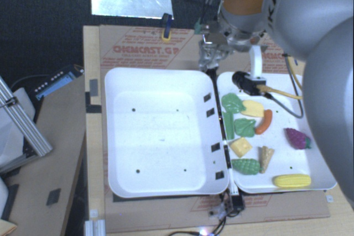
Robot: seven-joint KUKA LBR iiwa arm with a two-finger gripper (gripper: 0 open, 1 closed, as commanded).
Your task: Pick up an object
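My gripper (209, 59) hangs over the far end of the divide between the two bins, with the grey arm and its orange band above it. The right bin (310, 119) holds several toy foods. A green leafy piece (231, 102), a pale yellow piece (253, 109) and an orange carrot (264, 121) lie nearest the gripper, all apart from it. Further forward are a green piece (244, 127), purple grapes (297, 138), a yellow cheese block (240, 147), a tan cone (266, 157), a green pickle (246, 166) and a yellow corn cob (291, 180).
The left bin (160, 130) sits beside the right one, and black clips (210, 113) run along the shared rim. Both bins rest on a cardboard sheet (144, 47). A yellow-and-blue clamp (166, 27) stands behind the left bin.
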